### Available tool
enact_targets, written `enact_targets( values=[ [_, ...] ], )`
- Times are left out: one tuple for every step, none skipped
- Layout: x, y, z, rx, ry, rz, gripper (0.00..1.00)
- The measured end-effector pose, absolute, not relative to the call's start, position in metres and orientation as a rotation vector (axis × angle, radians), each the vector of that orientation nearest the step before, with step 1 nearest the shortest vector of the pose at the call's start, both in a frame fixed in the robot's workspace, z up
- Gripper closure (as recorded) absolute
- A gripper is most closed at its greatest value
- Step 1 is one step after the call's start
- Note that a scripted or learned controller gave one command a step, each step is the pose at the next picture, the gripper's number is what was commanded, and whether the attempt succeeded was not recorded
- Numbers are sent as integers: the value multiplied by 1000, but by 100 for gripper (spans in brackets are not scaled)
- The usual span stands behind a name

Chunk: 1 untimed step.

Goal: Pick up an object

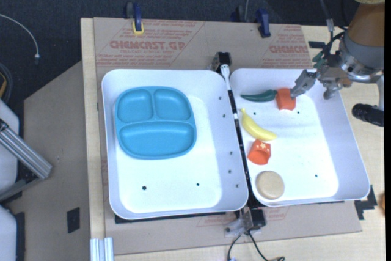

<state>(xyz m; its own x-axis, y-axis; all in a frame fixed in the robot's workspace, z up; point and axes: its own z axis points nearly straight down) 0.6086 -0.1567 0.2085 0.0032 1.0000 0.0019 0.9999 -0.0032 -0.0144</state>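
The right bin (333, 156) holds a dark green chili (259, 95), an orange-red block (285, 99), a yellow banana (256, 126), a red piece (260, 152) and a round beige disc (269, 184). My gripper (316, 87) hangs over the bin's far right part, open, with nothing between its fingers. Its left fingertip (299, 86) is just to the upper right of the orange-red block, very close to it. The other finger (330, 90) is farther right, over bare bin floor.
The left bin (183, 186) holds a blue divided plate (156, 121). A raised divider (235, 131) runs between the two bins. The arm's wrist (363, 40) enters from the upper right. Bare floor lies in the right bin's lower right.
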Motion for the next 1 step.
enact_targets(
  values=[
    [612,-156,218,-2222,-2222,0,0]
  ],
)
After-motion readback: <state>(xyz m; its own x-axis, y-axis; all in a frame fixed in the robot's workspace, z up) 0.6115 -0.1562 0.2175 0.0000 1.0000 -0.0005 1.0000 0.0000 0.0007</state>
